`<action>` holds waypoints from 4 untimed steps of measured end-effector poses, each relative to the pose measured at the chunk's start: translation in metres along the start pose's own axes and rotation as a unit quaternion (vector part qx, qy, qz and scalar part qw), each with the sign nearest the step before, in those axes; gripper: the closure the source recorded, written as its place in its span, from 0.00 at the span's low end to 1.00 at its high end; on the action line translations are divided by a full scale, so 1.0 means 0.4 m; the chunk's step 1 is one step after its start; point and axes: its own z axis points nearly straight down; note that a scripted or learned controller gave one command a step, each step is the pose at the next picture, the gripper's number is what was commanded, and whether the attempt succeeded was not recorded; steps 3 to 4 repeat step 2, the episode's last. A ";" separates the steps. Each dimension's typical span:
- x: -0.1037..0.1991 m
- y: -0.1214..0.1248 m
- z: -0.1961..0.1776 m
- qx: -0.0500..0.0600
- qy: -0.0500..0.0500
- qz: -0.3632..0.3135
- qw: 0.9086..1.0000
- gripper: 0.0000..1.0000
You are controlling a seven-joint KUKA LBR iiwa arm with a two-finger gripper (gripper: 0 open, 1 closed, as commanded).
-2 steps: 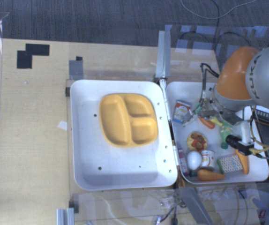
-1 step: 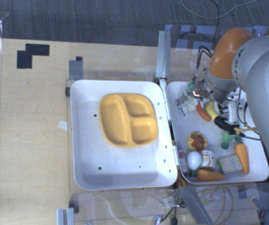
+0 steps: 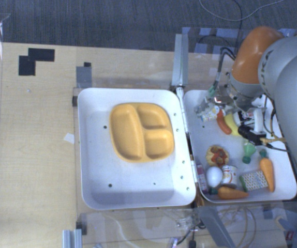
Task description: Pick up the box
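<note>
in right bin [image 3: 292,190] top, tool [image 3: 214,103] near box [image 3: 254,180]; grip state unclear

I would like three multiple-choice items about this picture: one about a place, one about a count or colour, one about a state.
1. Where does the yellow divided tray lie?
A. in the left bin
B. in the right bin
C. on the bare bench

2. How many compartments does the tray show?
A. two
B. three
C. five

3. Where is the tool now?
A. over the left bin
B. over the far end of the right bin
C. outside both bins

Answers: 1 A, the tray sits in the middle of the left bin. 2 B, one long section and two smaller ones. 3 B, it hangs among the items at the right bin's far end.
</note>
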 end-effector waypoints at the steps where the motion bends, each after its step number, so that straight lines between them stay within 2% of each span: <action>1: 0.016 -0.036 0.028 0.004 0.001 -0.062 0.998 1.00; 2: 0.183 0.036 -0.215 0.005 0.000 0.192 0.981 1.00; 4: 0.183 0.036 -0.215 0.005 0.000 0.192 0.981 1.00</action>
